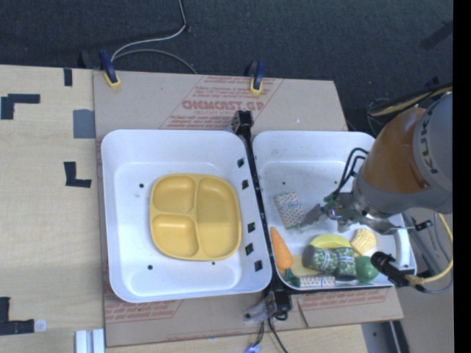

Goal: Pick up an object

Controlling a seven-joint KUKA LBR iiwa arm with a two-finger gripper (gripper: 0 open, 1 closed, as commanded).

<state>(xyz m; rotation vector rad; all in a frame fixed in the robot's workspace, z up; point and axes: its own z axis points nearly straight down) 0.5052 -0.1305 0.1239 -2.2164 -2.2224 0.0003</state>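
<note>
Camera view, looking down on the bench: the pickable clutter sits in the lower part of the right bin (309,142). We've got a carrot (280,248) lying along the bin's left wall, a small grey patterned packet (289,207) just above it, a yellow banana (330,240) towards lower centre, a dark green can (330,259) right below the banana, a pale piece of corn (363,239) to the banana's right, and a green item (366,269) tucked at the can's right end by the bottom rim. The gripper (324,212) hangs low over the middle of that bin, just above the banana and right of the packet; whether its jaws are apart or closed can't be told from this angle, and nothing is visibly caught in it. The grey arm (401,164), orange band and all, comes in from the right edge. Over in the left bin (118,197), a yellow divided plate (196,217) lies flat at centre. Both bins rest on a cardboard sheet (213,98) clamped at its top edge.
</note>
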